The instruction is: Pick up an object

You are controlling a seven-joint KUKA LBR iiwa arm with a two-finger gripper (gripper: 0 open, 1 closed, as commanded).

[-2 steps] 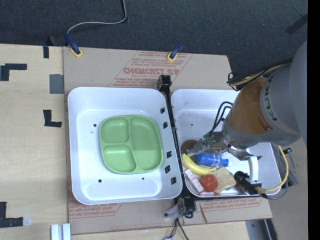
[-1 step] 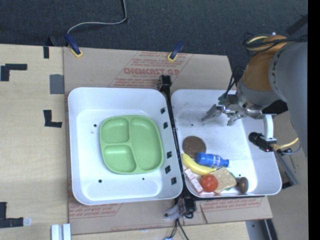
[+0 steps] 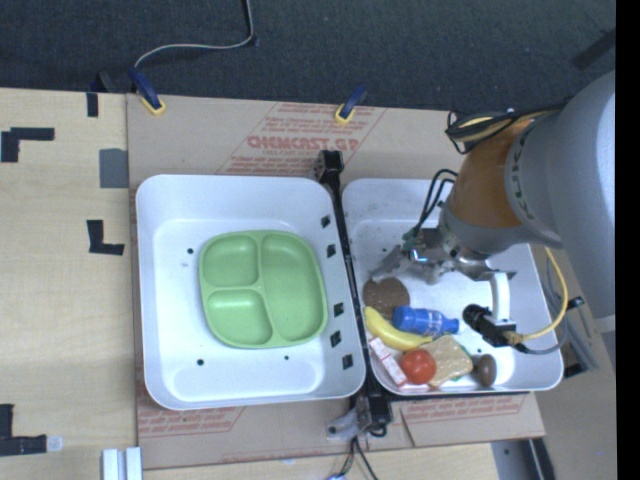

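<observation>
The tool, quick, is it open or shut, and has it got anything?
Tool: low in the right bin, just above the brown round thing and the banana. Open or shut, holding or not: cannot be told from here.

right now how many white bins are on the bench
2. The left bin holds a green plate; the right bin holds the cluttered items.

Wooden bench [image 3: 60,298], cardboard sheet [image 3: 200,138], two white bins [image 3: 160,298], perhaps clamped.
</observation>
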